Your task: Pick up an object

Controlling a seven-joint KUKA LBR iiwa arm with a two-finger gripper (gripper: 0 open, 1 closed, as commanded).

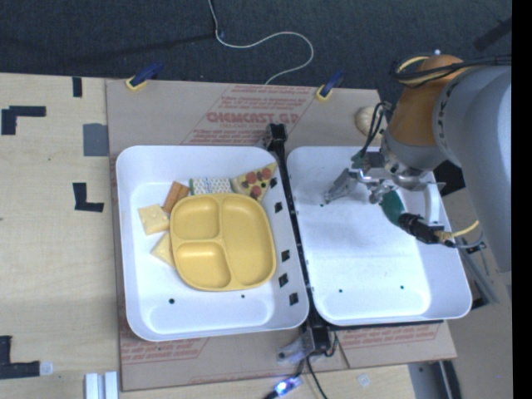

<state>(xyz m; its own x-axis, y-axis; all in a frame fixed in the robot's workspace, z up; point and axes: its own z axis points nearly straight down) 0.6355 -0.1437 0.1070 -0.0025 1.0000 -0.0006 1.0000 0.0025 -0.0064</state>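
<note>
A yellow divided plate (223, 241) lies in the left bin (208, 318). Small food pieces sit around the plate's upper left rim: a pale square cracker (153, 219), an orange-brown piece (175, 194), a checkered piece (209, 186), a pizza slice (256, 181) and a yellow wedge (162, 250) partly under the plate. My gripper (357, 199) hangs over the upper part of the right bin (391, 306), well to the right of these objects. Its fingers (336, 191) are spread open, and nothing shows between them.
A black divider (288, 223) runs between the two bins. The grey arm with its orange band (420, 106) covers the right bin's upper right corner. A cable (266, 44) loops over the dark floor behind the bench.
</note>
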